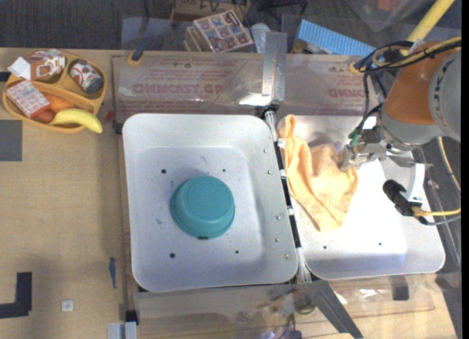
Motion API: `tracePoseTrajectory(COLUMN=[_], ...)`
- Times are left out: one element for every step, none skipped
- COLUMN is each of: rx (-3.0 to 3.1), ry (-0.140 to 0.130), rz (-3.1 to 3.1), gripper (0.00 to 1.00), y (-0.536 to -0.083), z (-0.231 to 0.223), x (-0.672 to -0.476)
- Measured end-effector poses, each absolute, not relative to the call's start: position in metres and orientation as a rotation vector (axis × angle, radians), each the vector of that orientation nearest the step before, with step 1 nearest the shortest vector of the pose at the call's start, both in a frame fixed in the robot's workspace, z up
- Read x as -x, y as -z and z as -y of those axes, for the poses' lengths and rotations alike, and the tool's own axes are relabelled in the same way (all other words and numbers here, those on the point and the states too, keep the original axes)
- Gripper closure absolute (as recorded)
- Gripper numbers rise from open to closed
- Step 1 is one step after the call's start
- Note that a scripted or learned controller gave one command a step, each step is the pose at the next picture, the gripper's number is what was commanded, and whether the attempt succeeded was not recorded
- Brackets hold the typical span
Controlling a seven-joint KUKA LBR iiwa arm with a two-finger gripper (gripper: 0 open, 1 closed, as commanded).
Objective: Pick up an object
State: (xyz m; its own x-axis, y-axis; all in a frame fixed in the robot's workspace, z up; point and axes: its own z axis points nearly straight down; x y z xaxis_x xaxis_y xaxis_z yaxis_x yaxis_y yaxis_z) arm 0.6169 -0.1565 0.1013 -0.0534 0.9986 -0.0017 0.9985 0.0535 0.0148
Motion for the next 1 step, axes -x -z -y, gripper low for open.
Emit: tracePoseTrajectory(rx=[-2.031], ry=[-0.002], rz=[-2.392], gripper=[1.00], y=[-0.2091], z=[0.1635], x=[-0.6350])
